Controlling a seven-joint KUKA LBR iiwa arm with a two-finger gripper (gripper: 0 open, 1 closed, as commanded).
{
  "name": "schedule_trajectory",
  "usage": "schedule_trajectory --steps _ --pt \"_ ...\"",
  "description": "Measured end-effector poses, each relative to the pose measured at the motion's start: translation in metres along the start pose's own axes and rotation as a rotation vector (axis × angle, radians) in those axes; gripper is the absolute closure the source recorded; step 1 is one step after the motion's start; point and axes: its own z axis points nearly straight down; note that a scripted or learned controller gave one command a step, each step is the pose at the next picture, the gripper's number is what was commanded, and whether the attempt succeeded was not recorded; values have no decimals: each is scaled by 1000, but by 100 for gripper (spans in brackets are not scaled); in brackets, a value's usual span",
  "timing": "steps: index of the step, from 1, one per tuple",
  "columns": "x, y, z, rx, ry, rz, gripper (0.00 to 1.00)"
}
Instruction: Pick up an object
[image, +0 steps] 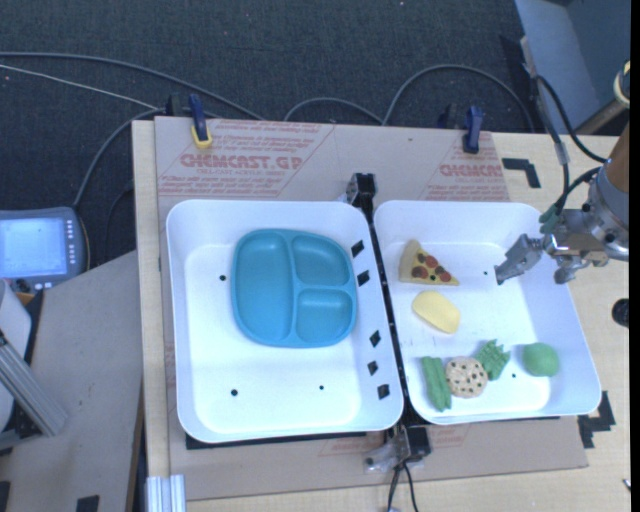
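Lying flat, a wedge-shaped pizza slice (427, 265) touches a smooth yellow lump (437, 311).

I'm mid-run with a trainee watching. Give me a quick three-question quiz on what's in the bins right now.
1. True or false: the blue divided tray lies in the right bin.
2. Which item lies nearest the gripper? A) cookie B) pizza slice C) green ball
3. What lies directly below the pizza slice in the picture?

Key: 1 false, it lies in the left bin. 2 B. 3 the yellow piece.
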Motion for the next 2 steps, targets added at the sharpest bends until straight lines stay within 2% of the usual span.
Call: schedule_trajectory --steps 1,2 --pt "0 2 -5 -11 -2 -3 0" --pt "11 3 50 -5 0 -3 0"
